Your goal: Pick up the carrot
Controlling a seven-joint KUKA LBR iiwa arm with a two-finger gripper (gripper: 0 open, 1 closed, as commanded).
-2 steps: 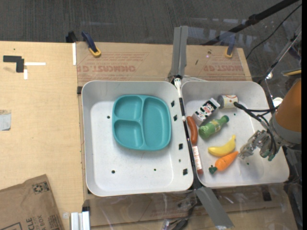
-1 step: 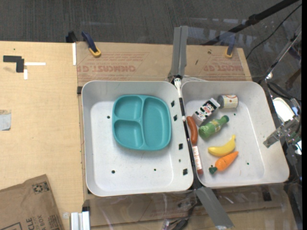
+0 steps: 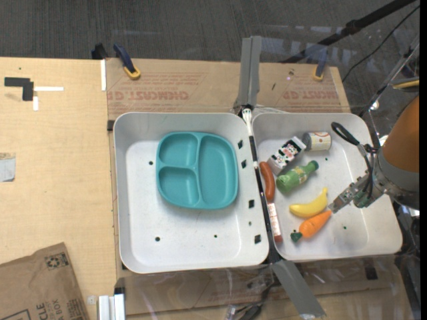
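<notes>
My end effector (image 3: 340,202), grip state impossible to tell, hovers just at the carrot's (image 3: 313,225) two o'clock, positioned for picking.

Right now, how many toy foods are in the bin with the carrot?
4: the carrot at the front, the banana just behind it, the green bottle further back, and the hot dog by the left wall.

Bright, even overhead light; soft shadows, faint glare, slightly grainy focus.
</notes>
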